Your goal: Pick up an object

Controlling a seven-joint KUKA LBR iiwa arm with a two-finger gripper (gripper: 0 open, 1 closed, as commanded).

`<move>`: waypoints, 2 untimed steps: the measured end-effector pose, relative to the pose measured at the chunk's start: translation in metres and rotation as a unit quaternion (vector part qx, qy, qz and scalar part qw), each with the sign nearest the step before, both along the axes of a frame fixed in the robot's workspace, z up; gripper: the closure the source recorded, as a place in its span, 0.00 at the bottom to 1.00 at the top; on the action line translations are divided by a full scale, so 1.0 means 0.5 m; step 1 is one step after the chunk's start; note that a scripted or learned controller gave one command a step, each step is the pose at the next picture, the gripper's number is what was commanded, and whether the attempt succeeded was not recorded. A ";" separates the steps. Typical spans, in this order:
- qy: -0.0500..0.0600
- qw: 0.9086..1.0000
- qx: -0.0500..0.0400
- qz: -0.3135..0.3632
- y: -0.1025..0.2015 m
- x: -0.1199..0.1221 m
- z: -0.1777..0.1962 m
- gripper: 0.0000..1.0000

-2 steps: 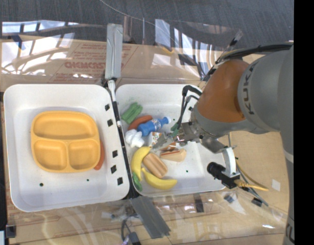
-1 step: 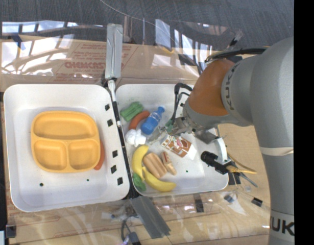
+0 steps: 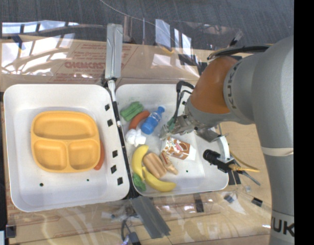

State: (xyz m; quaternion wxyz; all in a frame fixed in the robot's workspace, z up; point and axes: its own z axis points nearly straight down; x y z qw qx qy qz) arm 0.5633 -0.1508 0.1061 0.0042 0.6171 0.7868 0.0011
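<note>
Nearest the front of the right bin [image 3: 197, 180] lie a yellow banana [image 3: 146, 173] and some toy hot dogs [image 3: 158, 163], with a small snack packet [image 3: 176, 149] just beside them. Right above that packet hangs the gripper [image 3: 173, 128], and I cannot tell how it is set. Farther back sit a blue bottle [image 3: 152, 120] and green and orange toy veggies [image 3: 133, 114], so to grab well the arm should go straight down onto the packet without bumping the hot dogs.

tray [image 3: 65, 141] in left bin [image 3: 19, 188], banana [image 3: 146, 175] in right bin [image 3: 197, 180].
</note>
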 end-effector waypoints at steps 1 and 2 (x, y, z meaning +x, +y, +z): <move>0.000 1.000 0.000 0.000 0.000 0.000 -0.001 0.00; 0.005 0.999 0.001 -0.048 -0.026 0.090 -0.029 0.00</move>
